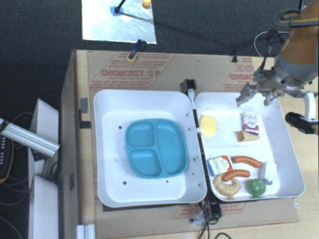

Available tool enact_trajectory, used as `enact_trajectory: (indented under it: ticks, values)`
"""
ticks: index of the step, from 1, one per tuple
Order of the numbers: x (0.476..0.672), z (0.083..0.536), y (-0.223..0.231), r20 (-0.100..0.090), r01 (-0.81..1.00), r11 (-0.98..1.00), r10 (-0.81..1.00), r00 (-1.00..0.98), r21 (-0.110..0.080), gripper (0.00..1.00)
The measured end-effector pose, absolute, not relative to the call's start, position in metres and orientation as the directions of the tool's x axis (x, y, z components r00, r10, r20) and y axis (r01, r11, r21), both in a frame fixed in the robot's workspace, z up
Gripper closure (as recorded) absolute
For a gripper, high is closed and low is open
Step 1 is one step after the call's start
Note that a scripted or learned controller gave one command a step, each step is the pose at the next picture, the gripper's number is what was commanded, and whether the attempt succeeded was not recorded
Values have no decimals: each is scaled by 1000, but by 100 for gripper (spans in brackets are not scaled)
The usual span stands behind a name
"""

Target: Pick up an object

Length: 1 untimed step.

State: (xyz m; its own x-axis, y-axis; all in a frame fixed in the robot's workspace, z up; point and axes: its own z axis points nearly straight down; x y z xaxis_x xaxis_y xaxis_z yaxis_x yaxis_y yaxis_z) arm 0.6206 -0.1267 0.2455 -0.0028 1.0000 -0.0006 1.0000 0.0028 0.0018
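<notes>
Lab bench [149, 68], twin white bins [107, 133]

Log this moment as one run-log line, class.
end effector: open, above right bin's far edge | held: nothing | nearest: small carton | left bin: blue tray

so there's a blue plastic divided tray with three compartments [156, 148] sitting flat in the middle of the left shallow white bin [112, 113]. both bins rest on a brown cardboard sheet with red chemcast lettering [129, 66]. a blue and yellow clip-like thing [135, 50] lies on the cardboard's far edge. beyond that, on dark carpet [40, 29], there's a shiny silver square sheet [107, 19] with a small orange ball [146, 3] and a blue bit [115, 10] on it. at the left edge a ribbed silver metal bar [30, 137] lies across white boxy panels [45, 118].
</notes>
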Motion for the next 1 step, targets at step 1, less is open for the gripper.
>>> enact_trajectory:
  ticks: [1]
  values:
    - [609, 88, -154, -2, 1000, 2, 1000, -2, 8, 0]
